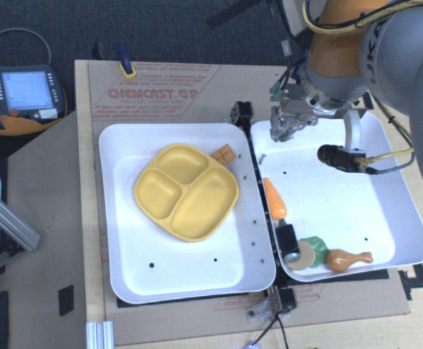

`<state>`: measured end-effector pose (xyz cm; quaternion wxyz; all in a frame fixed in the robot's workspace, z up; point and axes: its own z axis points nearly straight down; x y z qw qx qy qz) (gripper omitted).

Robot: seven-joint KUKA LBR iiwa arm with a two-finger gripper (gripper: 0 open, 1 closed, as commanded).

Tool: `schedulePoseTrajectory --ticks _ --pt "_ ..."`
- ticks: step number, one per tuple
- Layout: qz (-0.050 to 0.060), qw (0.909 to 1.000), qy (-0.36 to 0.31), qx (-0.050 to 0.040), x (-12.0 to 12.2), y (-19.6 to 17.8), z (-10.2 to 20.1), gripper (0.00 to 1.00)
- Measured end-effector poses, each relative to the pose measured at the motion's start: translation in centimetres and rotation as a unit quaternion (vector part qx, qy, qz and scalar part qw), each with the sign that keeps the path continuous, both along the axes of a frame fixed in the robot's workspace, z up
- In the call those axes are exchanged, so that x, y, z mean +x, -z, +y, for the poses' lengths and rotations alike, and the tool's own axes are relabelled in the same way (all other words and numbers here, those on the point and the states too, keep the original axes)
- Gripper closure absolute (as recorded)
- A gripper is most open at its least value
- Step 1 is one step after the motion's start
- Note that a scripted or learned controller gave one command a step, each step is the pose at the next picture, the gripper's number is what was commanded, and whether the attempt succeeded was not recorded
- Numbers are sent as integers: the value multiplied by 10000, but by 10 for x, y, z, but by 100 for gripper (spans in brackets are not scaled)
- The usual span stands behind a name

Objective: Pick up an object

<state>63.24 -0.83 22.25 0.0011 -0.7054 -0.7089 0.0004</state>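
Orange carrot [274,198], long axis up-frame, lies below the gripper [287,128] in the right bin [386,217]; finger opening cannot be told.

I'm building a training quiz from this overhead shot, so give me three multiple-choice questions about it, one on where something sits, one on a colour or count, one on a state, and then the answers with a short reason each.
1. Where does the yellow plastic divided plate lie?
A. in the left white bin
B. in the right white bin
C. on the cardboard behind the bins

2. What colour is the carrot-shaped toy near the right bin's left wall?
A. blue
B. orange
C. white

3. How does the arm's pincer stand?
A. resting on the yellow plate
B. pressed onto the brown drumstick toy
C. over the right bin's far left corner, apart from the toys

Answers: 1 A, the plate fills the middle of the left bin. 2 B, the toy is plainly orange. 3 C, the pincer hangs by the divider at the far end, well away from the carrot and drumstick.
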Motion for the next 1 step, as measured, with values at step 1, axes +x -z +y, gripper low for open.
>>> schedulePoseTrajectory --ticks 1 --pt "-26 10000 -7 5 11 -11 57 100"
